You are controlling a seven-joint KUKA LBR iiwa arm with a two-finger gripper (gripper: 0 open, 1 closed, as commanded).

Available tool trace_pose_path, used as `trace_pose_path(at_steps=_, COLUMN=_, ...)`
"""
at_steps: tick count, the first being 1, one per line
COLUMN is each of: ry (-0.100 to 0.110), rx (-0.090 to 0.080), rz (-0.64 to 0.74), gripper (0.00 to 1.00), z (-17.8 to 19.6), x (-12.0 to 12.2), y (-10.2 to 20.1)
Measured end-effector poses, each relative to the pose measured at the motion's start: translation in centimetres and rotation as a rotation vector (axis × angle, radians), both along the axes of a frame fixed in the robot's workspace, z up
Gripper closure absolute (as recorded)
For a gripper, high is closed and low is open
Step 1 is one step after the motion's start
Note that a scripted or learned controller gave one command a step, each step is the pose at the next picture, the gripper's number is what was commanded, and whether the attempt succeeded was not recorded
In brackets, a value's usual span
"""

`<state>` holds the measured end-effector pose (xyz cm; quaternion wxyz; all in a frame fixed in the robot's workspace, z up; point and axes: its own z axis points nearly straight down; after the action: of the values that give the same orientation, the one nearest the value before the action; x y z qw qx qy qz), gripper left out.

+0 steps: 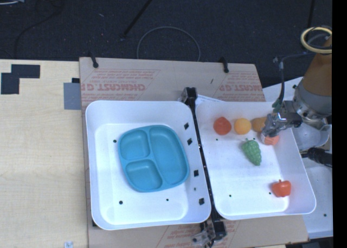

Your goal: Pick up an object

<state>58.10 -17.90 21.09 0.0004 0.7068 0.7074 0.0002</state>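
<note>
The right bin (238,198) holds a red tomato-like fruit (222,125), an orange (242,126), a green bunch of grapes (252,151) and a red pepper-like piece (281,188). My gripper (269,129) hangs low at the bin's far right side, over a small orange-red object (271,139) and next to a tan piece (258,123) partly hidden behind it. Nothing shows between the gripper's tips.
The left bin (103,133) carries a blue divided plate (153,157). A black divider (197,149) runs between the two bins. The arm's grey body (317,92) stands over the bench's right edge. Cardboard (162,82) lies under the bins.
</note>
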Motion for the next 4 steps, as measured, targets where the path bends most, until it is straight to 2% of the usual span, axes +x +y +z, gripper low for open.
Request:
trace_pose_path(at_steps=1, ry=0.003, rx=0.003, rz=0.003, gripper=1.0, z=1.0, x=-0.5, y=5.2)
trace_pose_path(at_steps=2, ry=0.006, rx=0.003, rz=0.003, gripper=1.0, z=0.0, x=-1.6, y=10.5)
trace_pose_path(at_steps=4, ry=0.006, rx=0.003, rz=0.004, gripper=1.0, z=2.3, x=-4.2, y=20.2)
